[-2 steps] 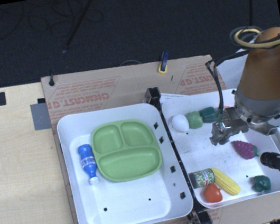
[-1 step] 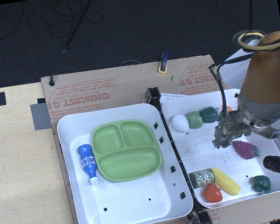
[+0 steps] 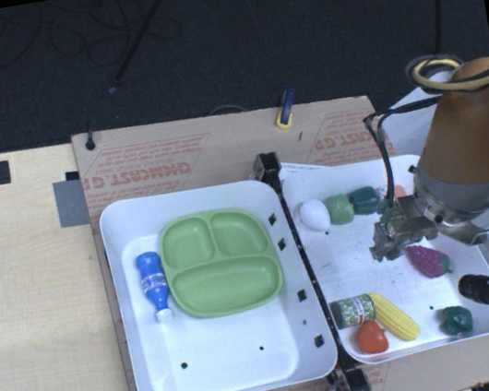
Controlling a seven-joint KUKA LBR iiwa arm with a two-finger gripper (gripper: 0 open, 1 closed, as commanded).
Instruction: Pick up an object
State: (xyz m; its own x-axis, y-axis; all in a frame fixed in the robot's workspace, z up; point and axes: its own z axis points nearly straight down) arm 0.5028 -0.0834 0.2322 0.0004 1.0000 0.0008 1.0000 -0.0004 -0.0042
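The pale wooden worktop (image 3: 29, 303) carries a sheet of printed brown cardboard (image 3: 173, 160), and on that sit two shallow white plastic bins side by side; behind them the floor is dark carpet with loose cables. The left bin (image 3: 229, 370) holds a green divided plastic plate (image 3: 221, 261) and, just beside its left edge, a small blue bottle with a white cap (image 3: 153, 284). The right bin (image 3: 349, 256) holds a white egg-shaped toy (image 3: 314, 215) touching a green toy vegetable (image 3: 351, 205), a purple toy eggplant (image 3: 427, 260), a yellow toy corn cob (image 3: 395, 316) lying against a small dark can (image 3: 352, 310), a red toy tomato (image 3: 372, 338), and a dark green toy pepper (image 3: 455, 320).

My jaws (image 3: 390, 242) hang low over the middle of the right bin, just left of the eggplant. They look like a dark tangle from here; I cannot tell whether they are spread or pressed together, or whether they touch anything.

My arm comes in from the right, its orange band (image 3: 463, 134) above the grey wrist (image 3: 455, 195), angled down toward the bin.
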